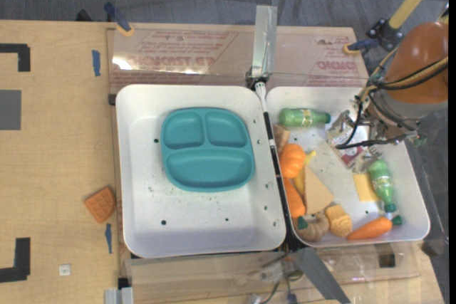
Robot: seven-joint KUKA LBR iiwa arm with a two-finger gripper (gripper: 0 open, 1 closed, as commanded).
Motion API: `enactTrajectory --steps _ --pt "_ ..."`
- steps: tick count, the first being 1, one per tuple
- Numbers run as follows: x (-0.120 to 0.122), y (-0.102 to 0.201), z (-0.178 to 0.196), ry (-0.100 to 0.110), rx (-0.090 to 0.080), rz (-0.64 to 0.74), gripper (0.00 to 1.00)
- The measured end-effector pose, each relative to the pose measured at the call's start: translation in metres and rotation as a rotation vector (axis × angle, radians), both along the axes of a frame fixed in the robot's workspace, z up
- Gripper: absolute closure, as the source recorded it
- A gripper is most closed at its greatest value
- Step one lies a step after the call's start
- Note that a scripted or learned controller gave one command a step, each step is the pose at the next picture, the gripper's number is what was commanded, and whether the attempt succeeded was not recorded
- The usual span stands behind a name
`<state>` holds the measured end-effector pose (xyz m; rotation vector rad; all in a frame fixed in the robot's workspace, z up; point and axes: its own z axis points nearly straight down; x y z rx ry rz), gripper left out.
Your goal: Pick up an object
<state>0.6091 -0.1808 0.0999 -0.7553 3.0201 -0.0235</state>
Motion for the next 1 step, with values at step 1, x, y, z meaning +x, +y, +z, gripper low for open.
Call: enactTrajectory --steps 1 --pt "0.036 0.0264 -0.0119 0.021 0.008 0.051 0.0"
